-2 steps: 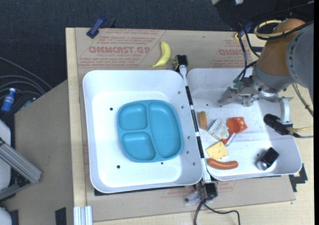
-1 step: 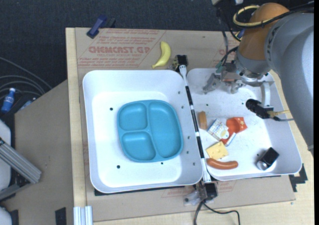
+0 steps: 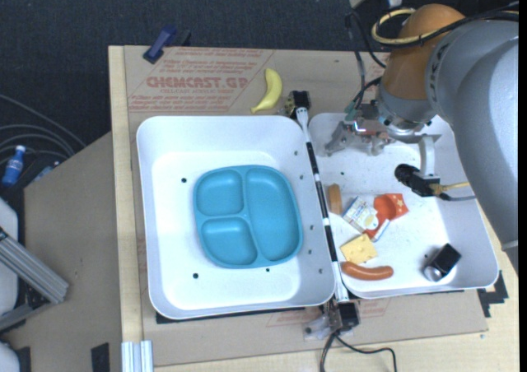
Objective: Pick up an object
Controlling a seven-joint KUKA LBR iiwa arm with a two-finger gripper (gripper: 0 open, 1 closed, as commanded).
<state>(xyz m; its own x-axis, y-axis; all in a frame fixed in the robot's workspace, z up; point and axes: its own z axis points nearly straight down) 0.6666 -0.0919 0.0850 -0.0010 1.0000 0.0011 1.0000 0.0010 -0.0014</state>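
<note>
Dark carpet is surrounding the brown cardboard-covered worktop [image 3: 206, 74], and we are looking down at two shallow white bins sitting side by side on it. We are seeing the left white bin [image 3: 165, 148] holding a blue plastic plate with three compartments [image 3: 247, 216], lying flat near its middle. On the bare worktop behind this bin, a small yellow toy banana [image 3: 268, 90] is lying just beside the printed red lettering.

We are watching the grey arm with its orange band [image 3: 420, 41] reaching in over the far end of the right white bin [image 3: 473, 267]. Its jaws [image 3: 360, 136] are hanging low over the far left corner of that bin; we cannot tell how they are standing.

Nearer to us in the right bin, we are finding a small brown sausage piece [image 3: 334, 197], a white packet [image 3: 360, 213], a red wedge [image 3: 389, 207], a yellow cheese-like block [image 3: 358, 248] and an orange-red toy hot dog [image 3: 367, 272], all clustered together and apart from the jaws. A black and grey clip-like object [image 3: 441, 262] is resting near the right rim.
</note>
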